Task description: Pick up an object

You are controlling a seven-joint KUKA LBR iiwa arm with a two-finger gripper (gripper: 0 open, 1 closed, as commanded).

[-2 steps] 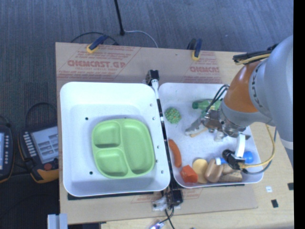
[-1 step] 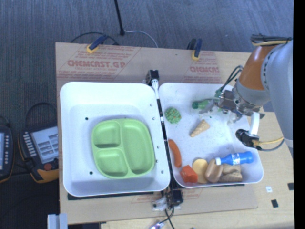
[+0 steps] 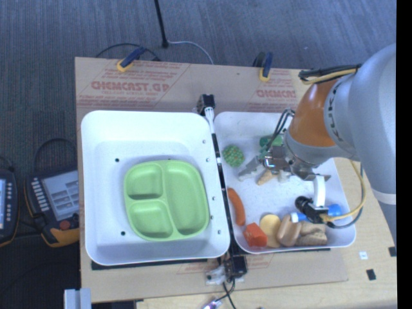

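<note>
Nearest me, a red block (image 3: 255,235) sits at the front edge of the right white bin (image 3: 341,240), beside an orange sausage-shaped piece (image 3: 236,206). From that bin's centre, my gripper (image 3: 270,166) hangs low just rearward; whether its fingers are apart I cannot tell. Left of it lies a green bumpy ball (image 3: 232,154). Across the divider, a green sectioned plate (image 3: 167,199). Behind, the board (image 3: 129,85) reads "CHEMCAST GP".

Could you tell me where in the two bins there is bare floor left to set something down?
Left bin: bare floor rings the green divided plate, widest along its far wall. Right bin: an open patch between the orange carrot and the gripper. Its near edge is crowded around the red block.
</note>
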